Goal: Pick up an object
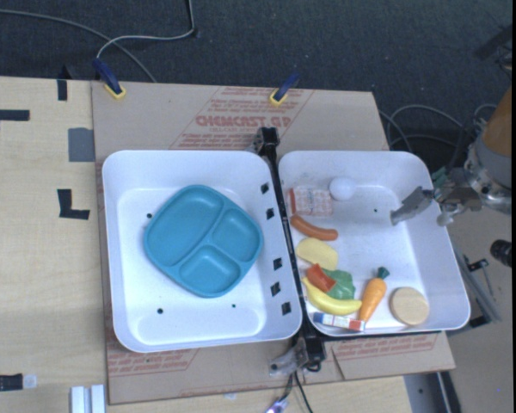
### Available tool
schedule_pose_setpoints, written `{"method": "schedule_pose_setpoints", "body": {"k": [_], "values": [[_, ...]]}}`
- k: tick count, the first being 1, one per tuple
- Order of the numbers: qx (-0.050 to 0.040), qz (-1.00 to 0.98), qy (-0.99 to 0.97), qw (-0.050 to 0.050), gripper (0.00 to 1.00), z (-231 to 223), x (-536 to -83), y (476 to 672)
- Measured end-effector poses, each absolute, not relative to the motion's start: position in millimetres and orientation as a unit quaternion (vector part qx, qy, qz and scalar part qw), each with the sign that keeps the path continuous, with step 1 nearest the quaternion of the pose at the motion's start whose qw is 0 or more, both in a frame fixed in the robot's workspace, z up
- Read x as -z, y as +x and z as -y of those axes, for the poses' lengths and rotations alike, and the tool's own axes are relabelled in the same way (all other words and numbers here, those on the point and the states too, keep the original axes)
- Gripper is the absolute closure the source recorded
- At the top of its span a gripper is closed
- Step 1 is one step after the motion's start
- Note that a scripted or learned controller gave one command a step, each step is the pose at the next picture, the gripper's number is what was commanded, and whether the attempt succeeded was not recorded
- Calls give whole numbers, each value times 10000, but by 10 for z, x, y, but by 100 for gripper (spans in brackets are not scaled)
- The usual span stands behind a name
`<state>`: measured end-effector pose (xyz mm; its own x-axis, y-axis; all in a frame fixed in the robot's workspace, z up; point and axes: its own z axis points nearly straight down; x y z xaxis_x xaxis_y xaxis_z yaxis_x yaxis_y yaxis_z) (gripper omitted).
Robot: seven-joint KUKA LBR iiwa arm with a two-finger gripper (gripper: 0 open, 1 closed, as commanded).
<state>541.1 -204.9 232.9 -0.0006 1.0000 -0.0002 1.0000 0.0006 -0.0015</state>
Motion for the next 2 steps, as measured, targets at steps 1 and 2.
{"method": "schedule_pose_setpoints", "body": {"k": [1,2], "values": [[-11,7077,-7065,26,0,1583,-1043,5688],[11,7083,-7060,-13,0,1090,-863,6234]]}}
